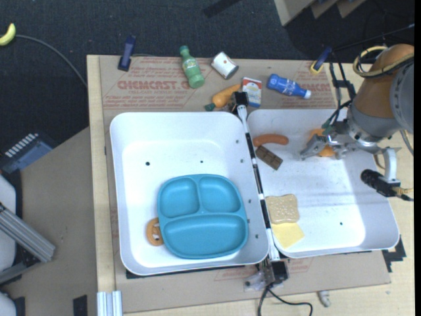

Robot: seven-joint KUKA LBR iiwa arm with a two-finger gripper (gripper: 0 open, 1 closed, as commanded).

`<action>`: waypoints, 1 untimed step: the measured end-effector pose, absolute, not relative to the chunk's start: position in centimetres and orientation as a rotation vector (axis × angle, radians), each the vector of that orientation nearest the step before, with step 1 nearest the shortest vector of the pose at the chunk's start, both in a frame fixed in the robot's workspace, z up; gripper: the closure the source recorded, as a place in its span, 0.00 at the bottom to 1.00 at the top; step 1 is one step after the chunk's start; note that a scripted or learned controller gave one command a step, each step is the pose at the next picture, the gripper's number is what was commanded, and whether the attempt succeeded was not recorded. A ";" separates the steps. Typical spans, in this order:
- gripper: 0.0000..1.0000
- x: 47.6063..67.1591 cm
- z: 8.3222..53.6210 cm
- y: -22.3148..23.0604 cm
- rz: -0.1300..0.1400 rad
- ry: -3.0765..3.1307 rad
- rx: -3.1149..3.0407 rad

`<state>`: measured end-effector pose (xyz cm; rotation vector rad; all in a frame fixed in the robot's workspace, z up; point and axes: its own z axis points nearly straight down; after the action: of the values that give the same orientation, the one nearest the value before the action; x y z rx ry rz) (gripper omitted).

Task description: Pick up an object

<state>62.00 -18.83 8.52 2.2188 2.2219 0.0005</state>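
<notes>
Under my gripper (320, 147), fingers spread, an orange object (325, 151) lies in the right bin (368, 242), possibly touching one tip. Beyond it lie a hot dog (270, 139) and brown block (268, 157). I fear a fingertip nudges the orange piece aside.

Green bottle (192, 67) and blue bottle (288, 86) (lying behind bins).

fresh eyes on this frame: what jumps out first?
The blue divided tray dominates the left bin, with a pretzel tucked at its left edge. In the right bin, the gripper sits low over an orange item at the far wall, while the toast and cheese slice lie near the divider.
</notes>
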 end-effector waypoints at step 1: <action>0.00 66.7 8.5 -17.6 0.001 2.222 2.217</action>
<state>66.71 -17.59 8.53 2.2174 2.2216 0.0009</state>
